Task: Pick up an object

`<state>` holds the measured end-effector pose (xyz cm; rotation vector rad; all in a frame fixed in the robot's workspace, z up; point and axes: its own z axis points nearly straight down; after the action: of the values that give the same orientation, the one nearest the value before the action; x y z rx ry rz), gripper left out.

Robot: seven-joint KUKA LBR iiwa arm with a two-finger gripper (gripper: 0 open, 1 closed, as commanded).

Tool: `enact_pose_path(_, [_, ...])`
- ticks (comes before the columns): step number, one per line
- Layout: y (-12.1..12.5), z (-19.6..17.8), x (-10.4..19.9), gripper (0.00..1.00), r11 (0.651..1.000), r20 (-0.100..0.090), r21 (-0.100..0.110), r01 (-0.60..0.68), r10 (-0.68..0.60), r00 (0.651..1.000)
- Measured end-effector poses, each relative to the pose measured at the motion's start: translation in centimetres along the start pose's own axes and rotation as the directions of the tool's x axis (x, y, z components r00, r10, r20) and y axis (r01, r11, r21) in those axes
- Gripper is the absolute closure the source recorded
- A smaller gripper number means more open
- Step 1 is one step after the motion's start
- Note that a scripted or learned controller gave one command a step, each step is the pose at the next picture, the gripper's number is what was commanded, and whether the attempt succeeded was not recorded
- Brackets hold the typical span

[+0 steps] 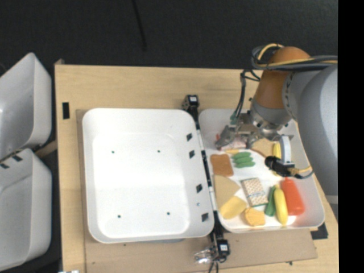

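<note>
Looks like the reach-in step: the gripper hangs low over the far end of the right bin, just above the green pods and brown slab. Can't tell how wide it's set. Next it needs a clean drop onto one piece. Toys are crowded near the rim; the left bin has plenty of room.

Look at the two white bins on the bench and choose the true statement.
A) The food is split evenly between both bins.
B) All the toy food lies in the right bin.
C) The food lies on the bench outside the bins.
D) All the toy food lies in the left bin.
B: the orange carrot, green pea pod and brown slice all lie in the right bin, where the tool reaches.
</note>
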<state>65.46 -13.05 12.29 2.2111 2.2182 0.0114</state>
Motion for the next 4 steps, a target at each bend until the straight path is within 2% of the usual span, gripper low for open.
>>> enact_pose_path(1, [2.1,0.6,1.4,0.00,1.000,0.001,-0.008,0.000,0.000,1.000])
enact_pose_path(2, [-0.4,1.0,2.9,0.00,1.000,0.009,-0.024,-0.002,0.002,1.000])
enact_pose_path(3, [-0.1,0.1,2.7,1.00,1.000,0.008,-0.026,-0.002,0.003,1.000])
enact_pose_path(4, [2.8,0.9,2.8,1.00,1.000,0.001,0.021,0.003,-0.003,1.000])
